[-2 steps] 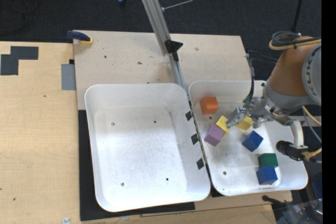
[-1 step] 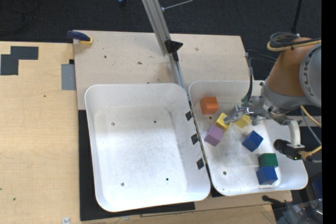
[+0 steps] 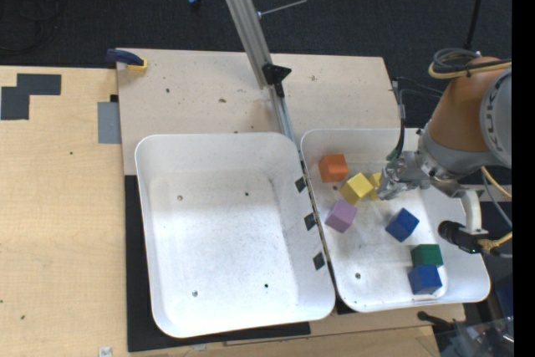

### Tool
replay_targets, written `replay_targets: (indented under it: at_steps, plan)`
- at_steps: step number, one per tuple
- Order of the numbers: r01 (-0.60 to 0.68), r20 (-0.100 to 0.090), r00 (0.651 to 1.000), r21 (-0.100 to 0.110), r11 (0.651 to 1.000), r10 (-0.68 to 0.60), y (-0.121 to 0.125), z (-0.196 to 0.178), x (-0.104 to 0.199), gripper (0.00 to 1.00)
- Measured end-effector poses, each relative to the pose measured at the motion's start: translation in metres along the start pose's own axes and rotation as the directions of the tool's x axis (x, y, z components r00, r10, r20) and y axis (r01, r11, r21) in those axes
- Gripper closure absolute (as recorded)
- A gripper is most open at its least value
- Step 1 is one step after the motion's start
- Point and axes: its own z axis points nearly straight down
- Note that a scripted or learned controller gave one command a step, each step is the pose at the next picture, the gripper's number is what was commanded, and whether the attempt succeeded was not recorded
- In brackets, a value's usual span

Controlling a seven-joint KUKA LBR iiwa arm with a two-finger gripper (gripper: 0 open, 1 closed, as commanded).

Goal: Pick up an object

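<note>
Reaching in from the right, the grey arm with the orange band (image 3: 468,109) has its two-finger gripper (image 3: 389,182) low over the right-hand shallow white bin (image 3: 468,288), just beside the small yellow cube (image 3: 359,187). You cannot tell from this view how far the gripper is open, and nothing is visibly held.

Findings on the candidates: the yellow cube is the nearest, lying tilted and close to the small orange cube (image 3: 333,167) above it and the pale purple cube (image 3: 341,216) below it. A blue cube (image 3: 402,225) sits apart towards the middle of the bin. A dark green cube (image 3: 428,253) touches a second blue cube (image 3: 425,277) near the front right corner. The left-hand white bin (image 3: 167,180) holds none of them.

Recommendations: treat the yellow cube as the likely target. Square the gripper to two opposite flat faces, since a corner grip on a tilted cube will probably slip. Descend straight, so the neighbours are not nudged. Close fully before lifting, then confirm the cube rises with it.
</note>
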Motion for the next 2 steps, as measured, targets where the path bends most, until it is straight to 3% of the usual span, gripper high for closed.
replay_targets:
  at_steps: [1,2]
  plan:
    - [-0.001,-0.002,1.000,0.017,1.000,0.001,-0.008,-0.052,-0.005,1.00]
    - [0.005,-0.002,1.000,0.015,1.000,-0.005,-0.006,-0.104,-0.006,1.00]
